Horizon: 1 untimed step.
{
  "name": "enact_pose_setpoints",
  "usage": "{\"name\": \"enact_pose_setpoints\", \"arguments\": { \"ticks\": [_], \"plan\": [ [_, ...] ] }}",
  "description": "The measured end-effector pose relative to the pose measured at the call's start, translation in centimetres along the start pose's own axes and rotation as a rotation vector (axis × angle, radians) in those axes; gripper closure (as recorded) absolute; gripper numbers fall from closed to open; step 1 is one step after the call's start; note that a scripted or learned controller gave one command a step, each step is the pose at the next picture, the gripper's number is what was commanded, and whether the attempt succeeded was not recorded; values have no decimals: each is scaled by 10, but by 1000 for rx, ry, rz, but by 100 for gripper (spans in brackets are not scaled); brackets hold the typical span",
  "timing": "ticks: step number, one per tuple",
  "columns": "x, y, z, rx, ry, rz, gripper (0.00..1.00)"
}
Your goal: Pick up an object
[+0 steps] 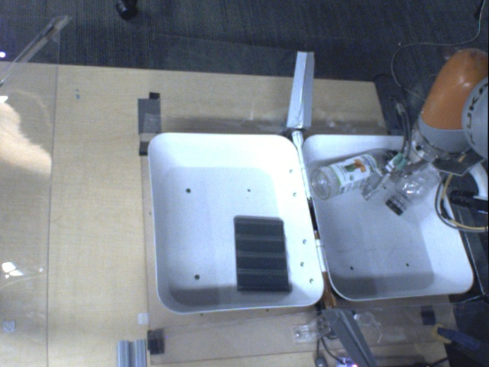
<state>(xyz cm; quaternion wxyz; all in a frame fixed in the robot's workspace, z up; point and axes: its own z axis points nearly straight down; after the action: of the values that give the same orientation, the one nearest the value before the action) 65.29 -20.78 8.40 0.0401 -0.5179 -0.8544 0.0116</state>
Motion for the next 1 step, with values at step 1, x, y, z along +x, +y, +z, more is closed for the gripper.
{"name": "enact_pose_setpoints", "arguments": {
  "ticks": [1],
  "plan": [
    [13,4,-1,1,-33,-39,0]
  ]
}}
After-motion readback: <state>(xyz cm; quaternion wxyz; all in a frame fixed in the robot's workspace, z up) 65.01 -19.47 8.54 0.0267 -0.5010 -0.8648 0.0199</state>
